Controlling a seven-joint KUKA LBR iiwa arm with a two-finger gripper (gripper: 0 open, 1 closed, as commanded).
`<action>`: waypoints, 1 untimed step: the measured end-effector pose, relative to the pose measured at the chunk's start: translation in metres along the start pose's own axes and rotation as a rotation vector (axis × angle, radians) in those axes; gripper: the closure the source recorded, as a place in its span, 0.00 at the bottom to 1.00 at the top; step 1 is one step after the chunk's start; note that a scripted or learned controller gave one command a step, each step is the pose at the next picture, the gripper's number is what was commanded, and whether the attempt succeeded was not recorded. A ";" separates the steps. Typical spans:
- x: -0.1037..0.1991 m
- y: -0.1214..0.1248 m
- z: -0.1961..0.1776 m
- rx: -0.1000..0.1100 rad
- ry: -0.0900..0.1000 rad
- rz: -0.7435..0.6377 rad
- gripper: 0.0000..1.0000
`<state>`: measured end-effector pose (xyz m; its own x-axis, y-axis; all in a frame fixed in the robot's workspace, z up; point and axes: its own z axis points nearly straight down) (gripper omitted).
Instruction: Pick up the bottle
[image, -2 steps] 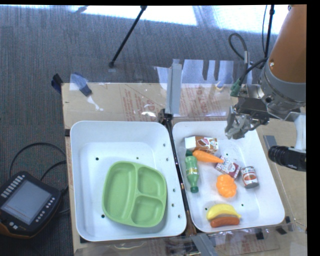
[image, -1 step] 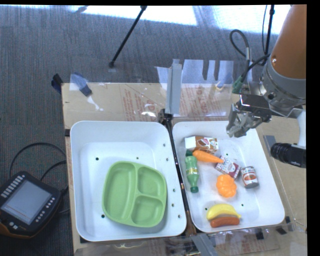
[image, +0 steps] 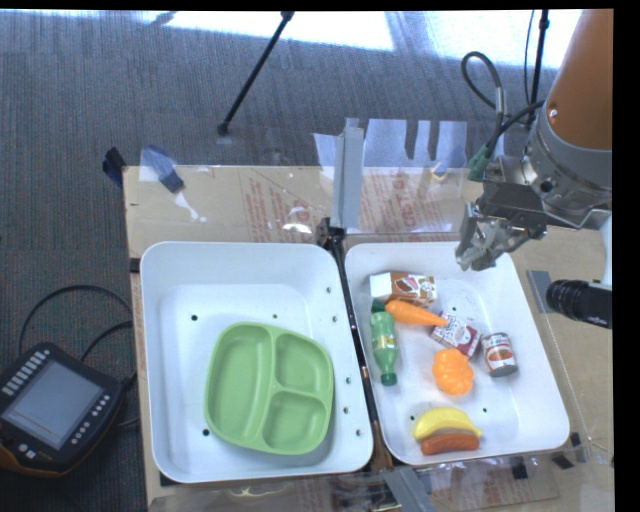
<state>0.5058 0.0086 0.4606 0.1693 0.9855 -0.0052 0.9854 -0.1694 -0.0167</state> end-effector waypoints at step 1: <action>0.001 0.001 -0.008 0.004 -0.001 -0.005 1.00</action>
<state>0.5072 0.0091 0.4689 0.1643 0.9864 -0.0063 0.9862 -0.1644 -0.0205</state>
